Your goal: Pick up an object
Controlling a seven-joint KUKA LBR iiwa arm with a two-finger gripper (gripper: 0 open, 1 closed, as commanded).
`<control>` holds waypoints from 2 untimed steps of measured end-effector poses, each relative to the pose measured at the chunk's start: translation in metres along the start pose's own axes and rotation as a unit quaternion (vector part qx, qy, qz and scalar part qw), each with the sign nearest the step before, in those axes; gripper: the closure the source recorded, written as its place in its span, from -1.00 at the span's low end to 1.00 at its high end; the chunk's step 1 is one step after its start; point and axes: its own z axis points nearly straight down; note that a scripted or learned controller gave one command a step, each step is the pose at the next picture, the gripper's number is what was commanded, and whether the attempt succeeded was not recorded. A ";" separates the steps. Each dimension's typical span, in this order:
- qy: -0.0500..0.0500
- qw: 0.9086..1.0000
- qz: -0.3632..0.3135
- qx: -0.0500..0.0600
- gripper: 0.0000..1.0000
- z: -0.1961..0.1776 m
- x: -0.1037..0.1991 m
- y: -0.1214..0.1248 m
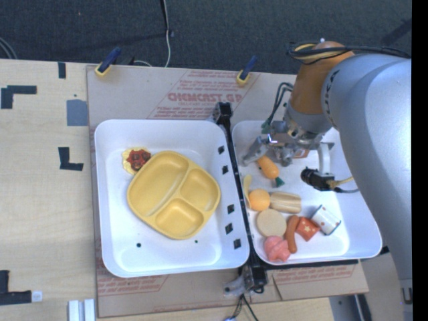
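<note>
Seemingly open hand (271,154) low in right bin (354,236), toy carrot (269,168) just below fingers.

Pale wooden bench (40,199) (dark carpet (200,19) behind)

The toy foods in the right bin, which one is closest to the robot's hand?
The orange carrot with the green tip. It lies right under the hand, at the top of the pile, while the pink piece and the others sit farther down the right bin.

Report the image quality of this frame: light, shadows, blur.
Camera view: even, soft light; faint shadows under the yellow plate and toy food; the arm is large and slightly soft at right; the tool near the carrot is small, with details hard to resolve.
</note>
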 end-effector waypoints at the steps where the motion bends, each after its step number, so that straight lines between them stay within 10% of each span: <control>1: -0.001 1.000 0.000 0.000 -1.00 0.000 0.001 0.000; 2: -0.005 1.000 0.002 -0.002 -1.00 0.000 0.004 0.000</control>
